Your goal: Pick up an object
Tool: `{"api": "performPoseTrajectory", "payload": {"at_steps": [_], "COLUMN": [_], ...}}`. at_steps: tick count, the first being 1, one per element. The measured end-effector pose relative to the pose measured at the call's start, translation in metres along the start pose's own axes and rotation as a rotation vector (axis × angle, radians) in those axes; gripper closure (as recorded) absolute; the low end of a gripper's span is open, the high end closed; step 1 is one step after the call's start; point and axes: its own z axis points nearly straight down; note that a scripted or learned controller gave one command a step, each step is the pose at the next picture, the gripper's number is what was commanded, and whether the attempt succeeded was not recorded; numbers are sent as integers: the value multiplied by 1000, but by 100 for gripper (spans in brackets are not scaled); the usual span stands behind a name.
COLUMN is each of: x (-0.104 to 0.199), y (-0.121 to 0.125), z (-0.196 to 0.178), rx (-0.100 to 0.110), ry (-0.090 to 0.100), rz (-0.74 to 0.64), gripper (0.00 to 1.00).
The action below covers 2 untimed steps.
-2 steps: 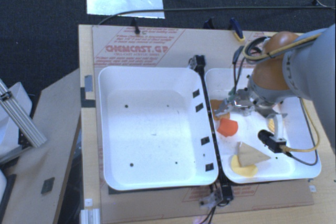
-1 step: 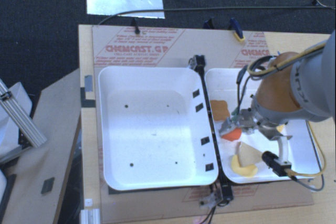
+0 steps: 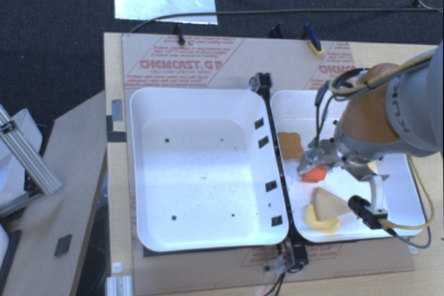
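The arm reaches in from the right and its gripper (image 3: 312,164) hangs low in the right bin (image 3: 401,218). An orange-red object (image 3: 314,175) lies right under the gripper tip, touching or nearly touching it. A brown square piece (image 3: 291,145) lies to the upper left of it, near the divider. A tan wedge (image 3: 327,203) and a yellow curved piece (image 3: 322,223) lie at the bin's front. The wrist hides the bin's middle and right part.
The left bin (image 3: 201,170) sits beside the right one, the two joined by a black-clipped divider (image 3: 274,163). Cables (image 3: 402,225) trail from the wrist over the right bin's front edge. Clamps (image 3: 312,38) stand at the bench's far edge.
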Motion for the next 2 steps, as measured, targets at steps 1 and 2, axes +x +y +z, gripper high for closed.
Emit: {"api": "performPoseTrajectory", "payload": {"at_steps": [1, 2], "x": [61, 144], "y": [58, 72], "z": [-95, -108], "rx": [-12, -1], "ry": [1, 3], "rz": [-11, -12], "gripper": [100, 100]}}
